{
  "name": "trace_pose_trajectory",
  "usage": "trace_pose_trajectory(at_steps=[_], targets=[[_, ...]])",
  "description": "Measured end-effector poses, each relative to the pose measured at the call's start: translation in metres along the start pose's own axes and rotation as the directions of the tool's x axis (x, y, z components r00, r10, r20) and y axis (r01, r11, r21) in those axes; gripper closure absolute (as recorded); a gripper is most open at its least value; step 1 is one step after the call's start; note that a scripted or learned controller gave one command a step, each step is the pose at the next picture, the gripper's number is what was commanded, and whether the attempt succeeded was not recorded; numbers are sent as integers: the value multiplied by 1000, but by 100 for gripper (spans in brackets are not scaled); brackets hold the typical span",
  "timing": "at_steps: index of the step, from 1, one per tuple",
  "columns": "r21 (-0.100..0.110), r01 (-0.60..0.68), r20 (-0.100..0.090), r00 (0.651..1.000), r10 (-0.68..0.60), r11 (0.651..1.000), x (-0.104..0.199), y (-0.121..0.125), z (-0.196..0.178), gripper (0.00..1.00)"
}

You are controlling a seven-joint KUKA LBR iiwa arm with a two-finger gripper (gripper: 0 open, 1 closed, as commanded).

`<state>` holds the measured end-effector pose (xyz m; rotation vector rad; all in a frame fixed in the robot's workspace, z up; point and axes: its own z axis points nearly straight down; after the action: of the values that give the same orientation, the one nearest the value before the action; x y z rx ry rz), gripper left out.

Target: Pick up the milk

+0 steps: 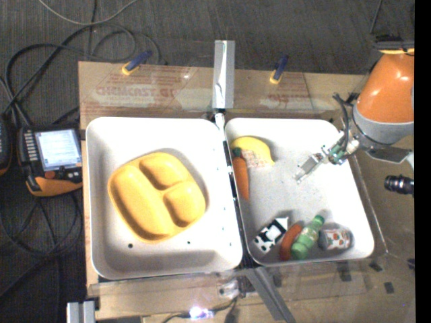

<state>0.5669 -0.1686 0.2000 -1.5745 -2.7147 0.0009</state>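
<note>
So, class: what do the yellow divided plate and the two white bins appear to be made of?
The yellow divided plate looks like moulded plastic: uniform colour, rounded compartments, soft sheen. The left bin and right bin look like thin formed plastic, smooth and matte-white with rounded corners, though coated metal can't be excluded.

A robotics lab: clamped bench (101,96), loose cables (67,19).

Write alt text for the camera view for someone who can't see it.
The arm's tool hovers over the right bin, apart from the black-and-white milk carton at its near edge beside a green bottle. The left bin holds a yellow divided plate.
</note>
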Motion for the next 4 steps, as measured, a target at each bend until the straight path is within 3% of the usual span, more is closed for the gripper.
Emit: trace_pose_trajectory(at_steps=[1, 2, 3, 4], targets=[[-6, 12, 5, 1000, -12, 1000, 18, -63, 107, 0], [0, 107, 0, 994, -107, 994, 118, 32, 19, 0], [2, 295, -1, 956, -295, 956, 136, -18, 19, 0], [-10, 306, 5, 952, -306, 952, 104, -31, 81, 0]])
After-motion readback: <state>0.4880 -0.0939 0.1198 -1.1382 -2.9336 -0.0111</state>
